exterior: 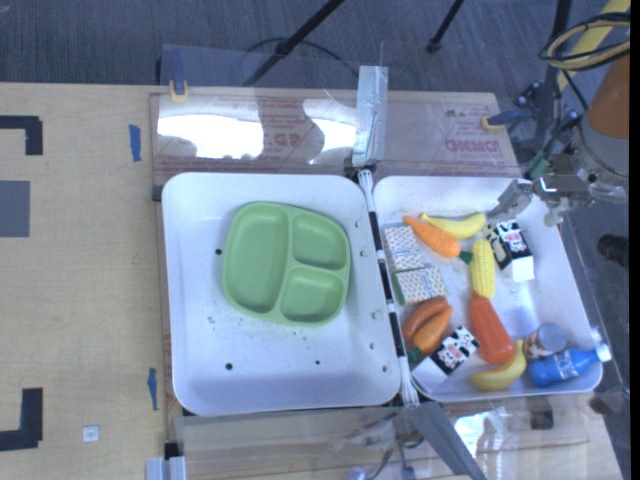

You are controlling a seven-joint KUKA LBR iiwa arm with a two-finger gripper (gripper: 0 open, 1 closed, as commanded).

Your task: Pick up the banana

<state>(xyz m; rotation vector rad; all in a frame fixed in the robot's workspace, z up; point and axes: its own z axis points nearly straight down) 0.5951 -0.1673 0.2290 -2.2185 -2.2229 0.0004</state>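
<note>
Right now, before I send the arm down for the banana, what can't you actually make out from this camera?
- Gripper: small and blurred at the right bin's top right corner, so the camera view does not settle its finger state.
- Banana near the top: its left end runs behind the carrot.
- Second banana at the bottom: partly covered by the orange-red vegetable.
- Arm: cut off by the right edge.

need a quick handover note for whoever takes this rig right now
Gripper: above the right bin's far edge, holding nothing that I can see; finger state unclear.
Bananas: one at the far end of the right bin, beside a carrot; a second at the near end, by the blue bottle.
Left bin: holds a green tray.
Done: nothing yet.
Left: grasp a banana and lift it.
</note>
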